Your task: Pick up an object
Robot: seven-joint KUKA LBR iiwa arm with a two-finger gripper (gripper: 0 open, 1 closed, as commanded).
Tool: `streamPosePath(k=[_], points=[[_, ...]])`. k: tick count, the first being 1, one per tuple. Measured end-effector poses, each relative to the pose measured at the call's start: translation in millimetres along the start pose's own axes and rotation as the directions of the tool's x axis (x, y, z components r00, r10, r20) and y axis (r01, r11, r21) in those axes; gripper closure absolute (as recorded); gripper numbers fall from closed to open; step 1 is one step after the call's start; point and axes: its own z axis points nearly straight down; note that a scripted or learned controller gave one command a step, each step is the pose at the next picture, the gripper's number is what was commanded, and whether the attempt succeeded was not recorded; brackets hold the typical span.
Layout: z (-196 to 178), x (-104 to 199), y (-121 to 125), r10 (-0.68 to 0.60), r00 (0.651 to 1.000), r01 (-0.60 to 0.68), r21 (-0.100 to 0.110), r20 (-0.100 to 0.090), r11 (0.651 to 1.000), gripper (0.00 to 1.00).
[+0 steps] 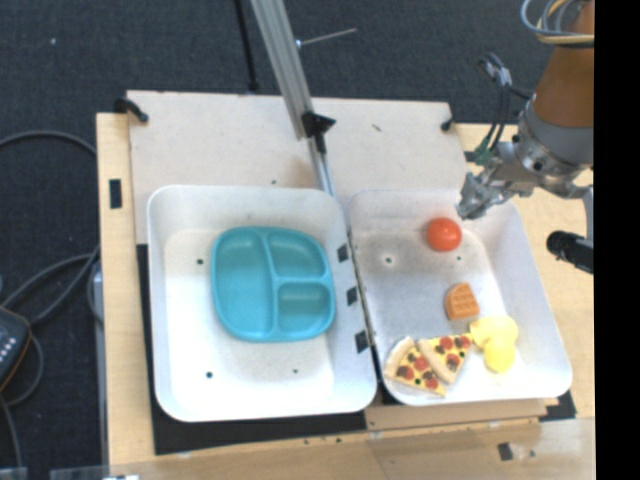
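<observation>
Red ball (444, 234) lies in right bin (520, 258), gripper (474, 205) just above-right.

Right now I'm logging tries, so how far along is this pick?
Nothing looks picked yet: the red ball, waffle piece, yellow toy and pizza slices all lie in the right bin. In hand: the gripper hangs just beside the ball, up and right. Left: grasping and lifting.

We see two bins (170, 298) of smooth white plastic, lightly scuffed, on a matt pale wood bench (230, 133). The left one holds a glossy turquoise plastic tray (271, 284). A ribbed metal post (278, 38) rises at the far side.
</observation>
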Motion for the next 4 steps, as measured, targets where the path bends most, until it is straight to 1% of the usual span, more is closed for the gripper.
streamPosePath(k=[1,2,4], points=[[-2.5,51.5,-6.9,-0.003,1.000,0.003,0.006,-0.003,1.000,1.00],[17.8,96.6,-12.6,-0.002,1.000,0.002,0.008,-0.002,1.000,1.00],[21.2,199.3,-16.2,-0.004,1.000,0.004,0.009,-0.003,1.000,1.00]])
